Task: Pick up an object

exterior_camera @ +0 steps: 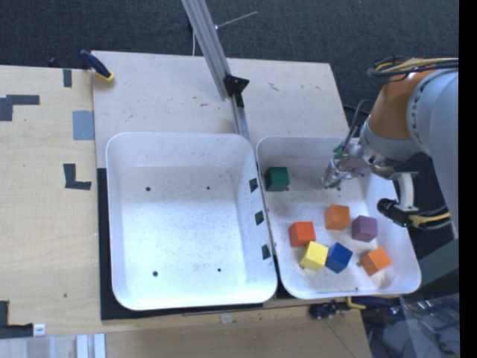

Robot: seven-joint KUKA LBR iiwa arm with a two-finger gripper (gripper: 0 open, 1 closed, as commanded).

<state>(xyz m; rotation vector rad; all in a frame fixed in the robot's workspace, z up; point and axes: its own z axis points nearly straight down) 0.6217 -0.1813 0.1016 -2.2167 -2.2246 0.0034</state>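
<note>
Arm: the grey KUKA arm (436, 118) comes in from the right side of the camera view, its bulky rounded links filling the upper right.
Band: a broad orange band (391, 110) wraps the arm just above the wrist, with thin cables looping over its top.
Wrist: the wrist angles down and to the left, ending in a pale grey flange.
Gripper: the small metallic two-finger gripper (333, 179) points downward and slightly left from the wrist, hanging low.
Fingers: they look drawn close together at the tips, and nothing shows between them.
Side fitting: a black-and-white bracket (399, 203) hangs beneath the wrist.
</note>
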